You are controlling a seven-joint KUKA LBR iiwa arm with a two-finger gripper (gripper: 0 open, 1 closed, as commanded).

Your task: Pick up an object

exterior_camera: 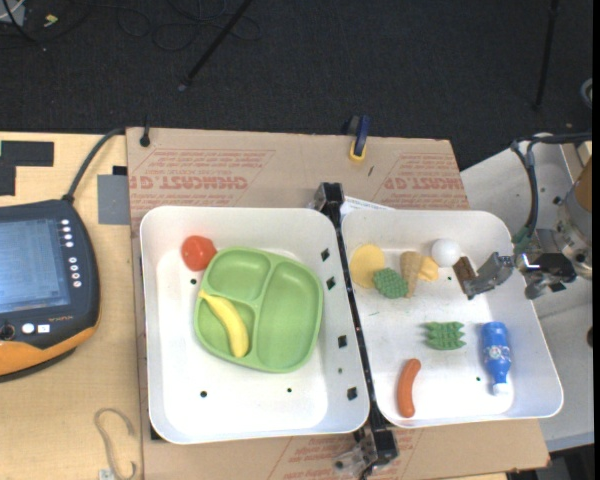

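— Where is the gripper (480,273)?

— At the right bin's (540,388) upper right, low over the floor, just right of the white ball (445,251). Its two dark fingers look spread, with nothing between them.

— What lies in that bin?

— A yellow round piece (368,261) near the divider, a green leafy piece (390,284) touching a tan cone-like piece (411,268), and a small yellow bit (427,270) beside the ball. Lower down sit a green ridged toy (443,335), a blue bottle (495,356) with a white cap (lying along the right wall), and an orange-red sausage (408,386) near the front edge.

— And the left bin (170,388)?

— A green divided plate (270,313) holds a banana (226,324) in its left compartment. A red tomato (197,252) rests just beyond the plate's upper left rim.

— Anything on the bench?

— A control pendant (30,288) lies at the far left.
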